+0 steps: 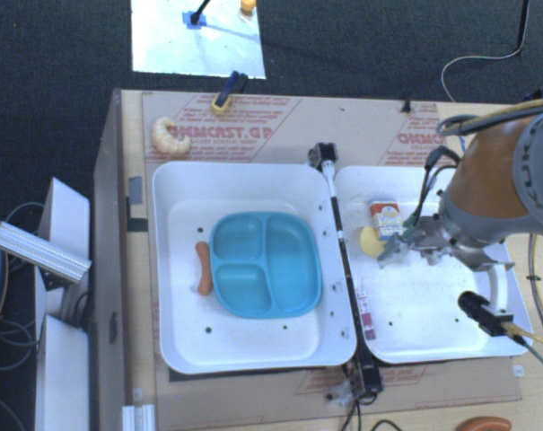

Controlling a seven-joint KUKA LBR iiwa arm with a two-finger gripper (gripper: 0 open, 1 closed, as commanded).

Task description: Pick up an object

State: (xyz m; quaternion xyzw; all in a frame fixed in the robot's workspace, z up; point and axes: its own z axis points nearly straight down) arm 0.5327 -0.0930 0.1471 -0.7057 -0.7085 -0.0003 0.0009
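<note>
Claw [392,248] hangs low over the right-hand shallow white bin [433,330], in the bin's upper-left part as the camera sees it. Cannot tell whether it is open or closed; the grey-and-orange arm [491,178] and wrist cover too much.

Small rounded yellow object [370,239] lies just beside the claw, on the side toward the other bin. It is touching or nearly touching, cannot tell which. Small white carton with a red-orange label [385,215] lies just past the claw toward the rear of the bin, next to the yellow object. Both rest on the bin floor, close to the black divider strip [347,277] between the bins.

Across the divider from the claw is the left-hand shallow white bin [177,330]. It holds a light-blue plastic plate with three compartments [265,263], lying flat near the bin's middle. A slim orange-brown sausage-shaped piece [203,268] lies on the plate's side away from the claw, just beside the rim with a narrow gap.

Well apart from the claw, on the brown cardboard-covered surface [271,133] behind the left bin, sits a cream ribbed curled piece [170,136]. A yellow-and-dark clamp-like tool [226,95] lies at the surface's rear edge. Further off still, a pale sheet [163,34] lies on the dark floor with a small orange ball [247,5] on it.
</note>
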